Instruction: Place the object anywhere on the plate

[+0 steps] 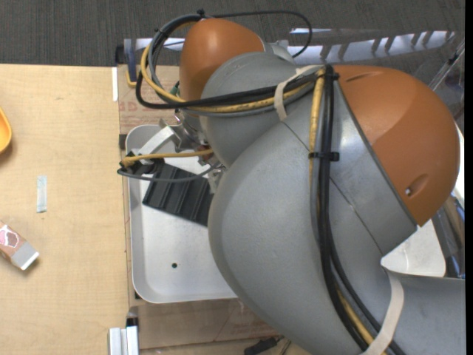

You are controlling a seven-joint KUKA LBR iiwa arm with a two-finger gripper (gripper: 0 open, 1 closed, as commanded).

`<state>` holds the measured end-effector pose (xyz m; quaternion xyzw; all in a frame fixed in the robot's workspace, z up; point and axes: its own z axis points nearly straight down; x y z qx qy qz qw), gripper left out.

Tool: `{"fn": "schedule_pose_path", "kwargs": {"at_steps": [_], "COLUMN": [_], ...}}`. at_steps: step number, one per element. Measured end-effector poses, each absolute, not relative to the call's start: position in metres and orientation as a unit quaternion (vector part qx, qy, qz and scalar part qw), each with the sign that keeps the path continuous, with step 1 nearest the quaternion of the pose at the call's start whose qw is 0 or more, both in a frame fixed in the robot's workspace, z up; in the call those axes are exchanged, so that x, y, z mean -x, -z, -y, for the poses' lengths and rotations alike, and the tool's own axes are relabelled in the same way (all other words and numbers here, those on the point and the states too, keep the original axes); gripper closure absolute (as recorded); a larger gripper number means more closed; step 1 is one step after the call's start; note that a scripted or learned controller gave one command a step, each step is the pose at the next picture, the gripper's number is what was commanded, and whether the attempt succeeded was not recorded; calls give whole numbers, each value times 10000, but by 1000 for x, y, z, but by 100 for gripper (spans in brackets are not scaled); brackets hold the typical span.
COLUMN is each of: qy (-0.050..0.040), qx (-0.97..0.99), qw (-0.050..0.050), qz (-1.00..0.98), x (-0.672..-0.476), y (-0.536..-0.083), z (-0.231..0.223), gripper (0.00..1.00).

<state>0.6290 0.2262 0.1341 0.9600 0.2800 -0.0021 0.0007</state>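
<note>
The bulky grey arm with orange caps (295,198) hangs over the shallow white plastic bin (159,287), with its gripper (191,143) tucked under the wrist near the bin's upper-left corner as the camera sees it. Whether it's open or clamped on sth, can't tell. Where the object and the plate lie can't be told either: the arm covers most of the bin, and the bare floor in sight carries just a tiny dark speck (174,265). On the pale wooden tabletop (66,124) sit a small grey strip (41,194), a pink-and-white wrapped block (16,248) and an orange curved edge (3,133) — all well apart from the gripper. The pose suggests a reach or pick close to the bin wall. To do it well: descend straight, stay off the rim, confirm a real hold before lifting — then carry high enough to clear the wall en route to the plate
</note>
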Motion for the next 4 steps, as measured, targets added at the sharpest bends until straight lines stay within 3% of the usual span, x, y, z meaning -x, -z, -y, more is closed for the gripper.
{"fn": "schedule_pose_path", "kwargs": {"at_steps": [1, 4], "qy": [17, 18], "qx": [-9836, -9836], "qw": [12, 11], "qz": [-1801, -1804], "x": [-534, -534], "y": [-91, -91], "z": [-226, -226], "gripper": [0, 0]}}
